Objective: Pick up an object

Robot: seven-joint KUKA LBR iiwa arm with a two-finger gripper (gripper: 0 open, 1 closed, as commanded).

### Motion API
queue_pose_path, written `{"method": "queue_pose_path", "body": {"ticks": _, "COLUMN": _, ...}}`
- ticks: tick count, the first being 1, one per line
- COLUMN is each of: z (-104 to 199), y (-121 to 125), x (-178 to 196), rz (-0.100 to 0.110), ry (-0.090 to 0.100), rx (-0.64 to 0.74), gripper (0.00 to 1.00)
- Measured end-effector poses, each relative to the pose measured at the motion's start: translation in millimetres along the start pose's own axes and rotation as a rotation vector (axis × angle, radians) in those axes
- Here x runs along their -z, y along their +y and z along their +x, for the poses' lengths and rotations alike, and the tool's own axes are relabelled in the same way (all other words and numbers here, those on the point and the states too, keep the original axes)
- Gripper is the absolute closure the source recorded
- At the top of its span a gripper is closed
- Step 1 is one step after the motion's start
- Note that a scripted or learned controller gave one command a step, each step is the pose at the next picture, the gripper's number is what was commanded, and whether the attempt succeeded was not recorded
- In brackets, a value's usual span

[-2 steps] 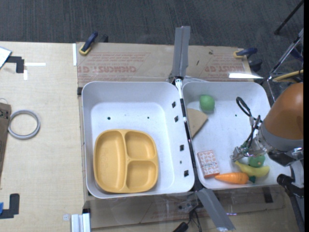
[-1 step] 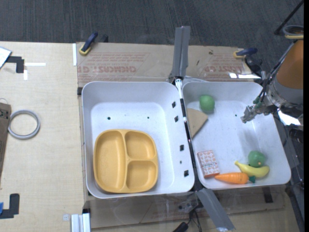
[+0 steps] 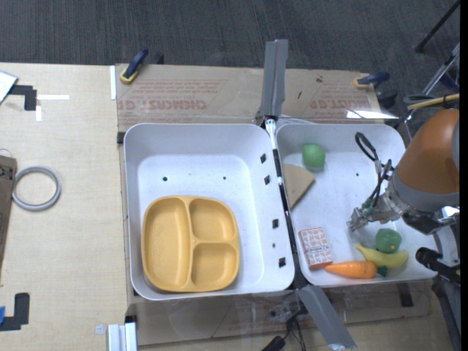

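Right now your hand [image 3: 363,216] hovers low in the right bin [image 3: 333,196]. It sits beside the green ball [image 3: 388,239] and banana [image 3: 383,256]. You cannot tell its state.

Tape roll [image 3: 34,188] at left edge on wooden bench [image 3: 66,269]. Cardboard sheet [image 3: 219,97] behind both bins, clamped by blue clips [image 3: 134,65] upper left and upper right.
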State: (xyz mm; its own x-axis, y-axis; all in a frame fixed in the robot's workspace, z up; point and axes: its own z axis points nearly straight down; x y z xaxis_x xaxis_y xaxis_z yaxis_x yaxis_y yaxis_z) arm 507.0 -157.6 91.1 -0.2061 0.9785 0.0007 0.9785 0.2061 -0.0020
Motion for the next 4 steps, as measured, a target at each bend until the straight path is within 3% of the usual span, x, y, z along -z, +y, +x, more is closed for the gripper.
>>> {"method": "queue_pose_path", "body": {"ticks": 1, "z": -51.0, "y": 6.5, "x": 105.3, "rz": -0.001, "ry": -0.002, "rx": -0.182, "gripper": 1.0}}
{"method": "queue_pose_path", "body": {"ticks": 2, "z": -5.1, "y": -0.6, "x": 177.5, "rz": 0.0, "ry": -0.002, "rx": -0.493, "gripper": 1.0}}
{"method": "queue_pose_path", "body": {"ticks": 3, "z": 2.2, "y": -1.8, "x": 40.9, "rz": 0.002, "ry": 0.0, "rx": -0.467, "gripper": 1.0}}
{"method": "queue_pose_path", "body": {"ticks": 4, "z": -3.2, "y": 15.4, "x": 167.2, "rz": 0.001, "ry": -0.002, "rx": -0.545, "gripper": 1.0}}
